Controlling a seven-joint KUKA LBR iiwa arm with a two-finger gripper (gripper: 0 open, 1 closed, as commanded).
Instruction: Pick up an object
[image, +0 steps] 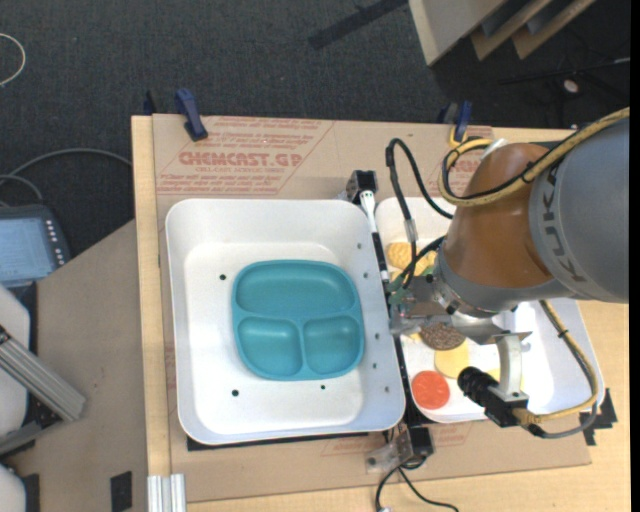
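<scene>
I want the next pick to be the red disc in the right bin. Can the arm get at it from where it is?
Probably yes. The red disc lies uncovered near the front of the right bin, just left of the arm, with nothing on top of it. A yellow piece sits close beside it.

You're looking at a robotics lab, a brown board (250, 155) clamped with blue clips (190, 112), two white bins (190, 300), grey-and-orange arm (530, 230), loose cables (405, 170) trailing, dark carpet (200, 50), aluminium framing (40, 380) beside.
</scene>
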